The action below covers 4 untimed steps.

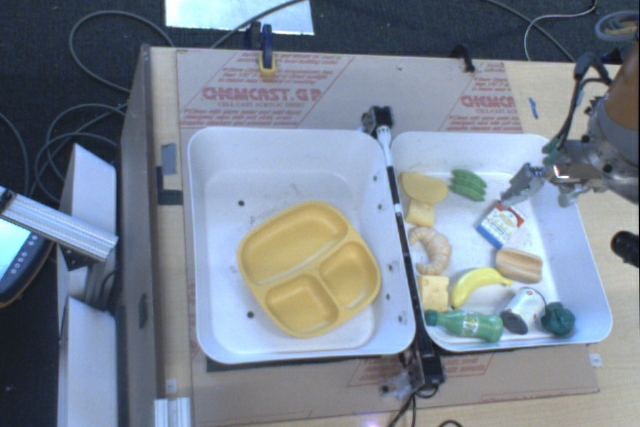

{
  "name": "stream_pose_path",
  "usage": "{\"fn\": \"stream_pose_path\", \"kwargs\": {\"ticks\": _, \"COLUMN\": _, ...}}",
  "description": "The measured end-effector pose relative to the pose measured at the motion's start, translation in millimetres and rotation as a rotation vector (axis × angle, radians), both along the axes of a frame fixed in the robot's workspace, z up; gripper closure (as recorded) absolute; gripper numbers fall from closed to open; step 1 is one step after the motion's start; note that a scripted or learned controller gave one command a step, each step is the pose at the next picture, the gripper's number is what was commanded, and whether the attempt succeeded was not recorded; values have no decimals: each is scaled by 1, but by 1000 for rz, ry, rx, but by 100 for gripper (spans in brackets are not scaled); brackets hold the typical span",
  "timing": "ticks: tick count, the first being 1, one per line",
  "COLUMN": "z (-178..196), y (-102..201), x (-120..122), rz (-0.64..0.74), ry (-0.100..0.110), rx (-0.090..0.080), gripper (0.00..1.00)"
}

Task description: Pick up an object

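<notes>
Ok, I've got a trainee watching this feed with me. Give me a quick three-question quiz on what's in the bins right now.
1. True or false: the yellow compartment tray lies in the right bin.
2. Which item lies nearest the gripper? A) the green bottle B) the blue-and-white packet C) the banana
3. Fill in: the tray has ___ compartments.

Key:
1. False. It lies in the left bin, and the small items are in the right one.
2. B. The packet sits just below the gripper, which hovers over the right bin's upper right part.
3. Three.
</notes>
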<state>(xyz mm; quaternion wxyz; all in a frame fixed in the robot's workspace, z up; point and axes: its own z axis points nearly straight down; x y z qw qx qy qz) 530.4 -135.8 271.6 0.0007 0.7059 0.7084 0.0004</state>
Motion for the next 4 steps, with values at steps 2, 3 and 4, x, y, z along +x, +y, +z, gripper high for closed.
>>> {"fn": "stream_pose_path", "kwargs": {"ticks": 2, "z": -183, "y": 26, "x": 130, "rz": -6, "ry": 7, "rx": -4, "gripper": 0}}
{"fn": "stream_pose_path", "kwargs": {"ticks": 3, "z": -182, "y": 3, "x": 32, "rz": -3, "ry": 1, "rx": -1, "gripper": 0}}
{"fn": "stream_pose_path", "kwargs": {"ticks": 4, "z": -187, "y": 34, "x": 91, "rz": 0, "ry": -1, "rx": 0, "gripper": 0}}
